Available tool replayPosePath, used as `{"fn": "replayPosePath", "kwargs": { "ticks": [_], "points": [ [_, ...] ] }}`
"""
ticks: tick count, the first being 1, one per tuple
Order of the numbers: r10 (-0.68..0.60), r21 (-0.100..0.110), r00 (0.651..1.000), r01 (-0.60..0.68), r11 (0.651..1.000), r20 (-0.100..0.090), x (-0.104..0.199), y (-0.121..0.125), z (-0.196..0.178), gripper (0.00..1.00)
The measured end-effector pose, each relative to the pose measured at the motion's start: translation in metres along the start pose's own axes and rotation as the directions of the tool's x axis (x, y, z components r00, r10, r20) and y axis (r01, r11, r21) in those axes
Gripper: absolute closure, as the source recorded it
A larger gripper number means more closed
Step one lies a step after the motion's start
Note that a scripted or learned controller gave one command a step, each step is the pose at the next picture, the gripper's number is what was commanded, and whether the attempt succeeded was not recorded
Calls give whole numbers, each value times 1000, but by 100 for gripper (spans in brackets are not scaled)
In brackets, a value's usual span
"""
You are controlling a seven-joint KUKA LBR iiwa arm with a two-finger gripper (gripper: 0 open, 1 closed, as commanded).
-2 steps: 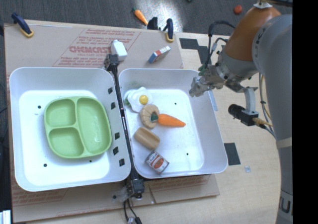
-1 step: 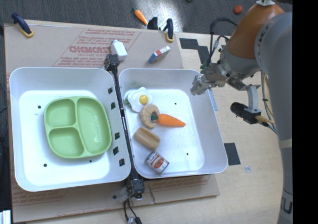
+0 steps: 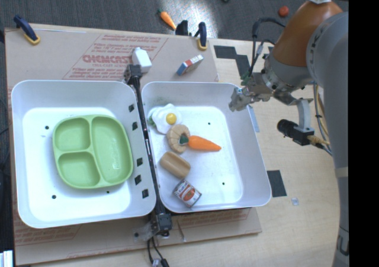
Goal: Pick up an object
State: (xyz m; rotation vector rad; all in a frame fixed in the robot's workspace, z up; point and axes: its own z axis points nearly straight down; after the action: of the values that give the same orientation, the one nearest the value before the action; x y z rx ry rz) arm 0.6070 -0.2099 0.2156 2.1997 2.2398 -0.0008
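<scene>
Arm (image 3: 308, 35) reaches in from right, orange band uppermost; gripper (image 3: 238, 101) low over right bin's upper right corner.

— How many bins are on the surface?

— Two white bins (image 3: 251, 159), side by side. The one farther from the end effector (image 3: 238, 101) holds one green divided plate (image 3: 92, 151).

— And the bin nearer the end effector?

— Five toy foods, one of each: a fried egg (image 3: 164, 116), a carrot (image 3: 204, 143), a bagel (image 3: 177, 137), a bread roll (image 3: 175, 164) and a small can (image 3: 186, 193).
</scene>
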Motion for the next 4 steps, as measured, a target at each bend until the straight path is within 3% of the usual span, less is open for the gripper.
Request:
{"fn": "replayPosePath", "kwargs": {
  "ticks": [2, 3, 4],
  "points": [
    [-12, -5, 1000, 12, 1000, 3, 0, 1, -21, 100],
    [13, 3, 1000, -13, 1000, -1, 0, -75, -34, 100],
    [8, 3, 1000, -8, 1000, -1, 0, -74, -45, 100]
  ]
}}
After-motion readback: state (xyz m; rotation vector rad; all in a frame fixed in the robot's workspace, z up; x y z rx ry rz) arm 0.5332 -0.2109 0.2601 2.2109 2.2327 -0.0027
